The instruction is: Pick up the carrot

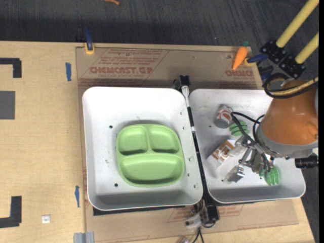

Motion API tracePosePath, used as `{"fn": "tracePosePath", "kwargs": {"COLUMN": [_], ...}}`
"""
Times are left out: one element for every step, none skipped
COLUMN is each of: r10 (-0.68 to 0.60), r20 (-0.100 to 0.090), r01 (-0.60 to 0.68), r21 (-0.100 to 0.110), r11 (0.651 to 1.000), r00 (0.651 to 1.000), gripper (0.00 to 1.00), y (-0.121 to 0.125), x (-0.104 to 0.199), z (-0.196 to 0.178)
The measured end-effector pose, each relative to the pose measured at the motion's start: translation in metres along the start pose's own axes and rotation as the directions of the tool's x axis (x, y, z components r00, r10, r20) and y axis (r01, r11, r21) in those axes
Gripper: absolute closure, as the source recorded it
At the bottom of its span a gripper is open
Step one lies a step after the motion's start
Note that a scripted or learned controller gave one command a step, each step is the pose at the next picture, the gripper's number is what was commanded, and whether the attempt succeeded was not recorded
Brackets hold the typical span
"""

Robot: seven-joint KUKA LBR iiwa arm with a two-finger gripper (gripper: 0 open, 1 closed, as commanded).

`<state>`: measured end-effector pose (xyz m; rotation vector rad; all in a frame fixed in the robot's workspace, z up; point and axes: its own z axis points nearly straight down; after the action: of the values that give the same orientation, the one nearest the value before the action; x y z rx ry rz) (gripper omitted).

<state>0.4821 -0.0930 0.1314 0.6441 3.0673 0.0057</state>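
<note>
1. Small orange plastic carrot w/ green top [240, 57] lies on the cardboard behind the right white bin [293, 189], outside it.
2. Gripper [248, 162] low in that bin, amid small items; grip state: can't tell.
3. Green divided plate [150, 154] in left white bin [96, 135].
</note>
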Motion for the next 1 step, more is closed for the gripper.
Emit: {"fn": "tracePosePath", "kwargs": {"r10": [-0.209], "r20": [-0.007], "r01": [0.209], "r21": [0.003], "r11": [0.978], "r00": [0.978], "gripper": [0.0], "y": [-0.0272], "x": [-0.0094], "z": [0.0146]}}
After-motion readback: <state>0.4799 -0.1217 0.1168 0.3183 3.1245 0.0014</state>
